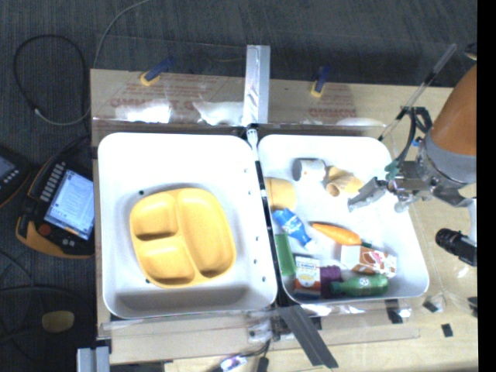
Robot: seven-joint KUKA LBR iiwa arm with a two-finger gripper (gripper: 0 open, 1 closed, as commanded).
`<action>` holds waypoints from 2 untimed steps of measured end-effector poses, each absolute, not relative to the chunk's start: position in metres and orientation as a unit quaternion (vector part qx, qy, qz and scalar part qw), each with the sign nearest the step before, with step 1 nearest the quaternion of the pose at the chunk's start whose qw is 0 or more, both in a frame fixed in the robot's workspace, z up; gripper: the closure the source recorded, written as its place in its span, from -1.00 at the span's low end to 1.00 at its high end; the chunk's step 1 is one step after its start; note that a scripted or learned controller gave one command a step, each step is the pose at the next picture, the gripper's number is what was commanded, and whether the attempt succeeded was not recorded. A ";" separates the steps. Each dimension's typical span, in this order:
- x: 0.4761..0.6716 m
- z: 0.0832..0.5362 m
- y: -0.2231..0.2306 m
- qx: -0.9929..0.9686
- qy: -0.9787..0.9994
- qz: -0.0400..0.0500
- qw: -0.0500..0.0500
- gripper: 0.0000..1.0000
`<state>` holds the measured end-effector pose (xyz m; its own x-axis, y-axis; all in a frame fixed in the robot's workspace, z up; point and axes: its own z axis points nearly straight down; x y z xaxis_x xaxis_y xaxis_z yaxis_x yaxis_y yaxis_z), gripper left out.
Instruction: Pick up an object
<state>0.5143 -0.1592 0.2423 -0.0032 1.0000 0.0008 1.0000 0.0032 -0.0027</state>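
Two white bins side by side mid-frame. Left bin holds one yellow tray with three compartments, lying flat, slightly rotated, nothing in it. Right bin holds the clutter: a white-grey cup on its side near the top, a tan pastry-like piece just right of it, a yellow block against the left wall, a blue packet below that, an orange carrot lying across the centre, a green stick along the left wall, a small carton, a purple item, a red-white carton at lower right, and a green bottle lying along the bottom wall. Items in the lower half touch or overlap. Gripper sits over the right bin's upper right, reaching in from the right edge, fingers pointing left toward the pastry piece; nothing between them. Can't tell how far they're spread at this resolution. Tablet on the floor, left of frame.
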 end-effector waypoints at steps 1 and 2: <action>0.542 0.093 -0.146 -0.688 -0.726 0.000 0.001 -1.00; 0.521 0.091 -0.160 -0.721 -0.693 -0.006 -0.006 -1.00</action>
<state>0.5212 -0.1604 0.0908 0.0387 0.9992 -0.0002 0.9991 -0.0387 0.0167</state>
